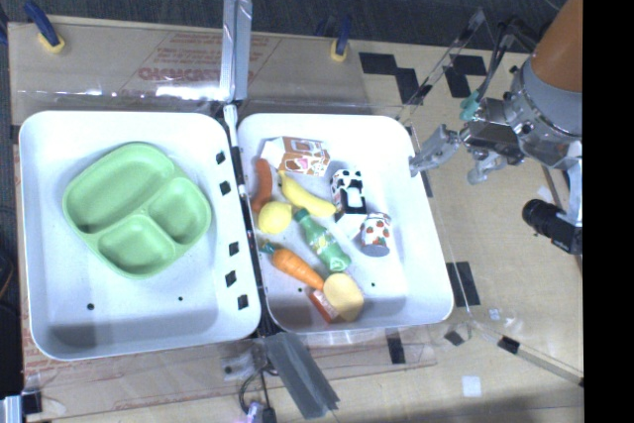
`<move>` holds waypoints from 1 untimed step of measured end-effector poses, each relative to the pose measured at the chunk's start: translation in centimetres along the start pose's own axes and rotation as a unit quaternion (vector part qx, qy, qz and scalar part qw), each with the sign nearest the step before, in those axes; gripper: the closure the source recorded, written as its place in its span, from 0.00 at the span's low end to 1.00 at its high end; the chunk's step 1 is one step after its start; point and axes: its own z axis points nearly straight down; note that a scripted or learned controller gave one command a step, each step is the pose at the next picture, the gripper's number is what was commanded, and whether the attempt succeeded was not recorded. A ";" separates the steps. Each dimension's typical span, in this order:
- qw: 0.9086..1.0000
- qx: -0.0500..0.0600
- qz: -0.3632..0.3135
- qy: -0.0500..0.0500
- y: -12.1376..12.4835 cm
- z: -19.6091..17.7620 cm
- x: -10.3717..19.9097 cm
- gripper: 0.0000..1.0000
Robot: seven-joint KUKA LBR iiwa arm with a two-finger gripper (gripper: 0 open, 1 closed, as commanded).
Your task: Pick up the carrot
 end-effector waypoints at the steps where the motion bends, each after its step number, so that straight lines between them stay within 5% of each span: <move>1: 1.000 0.000 0.000 0.000 0.0 0.0 0.0 0.00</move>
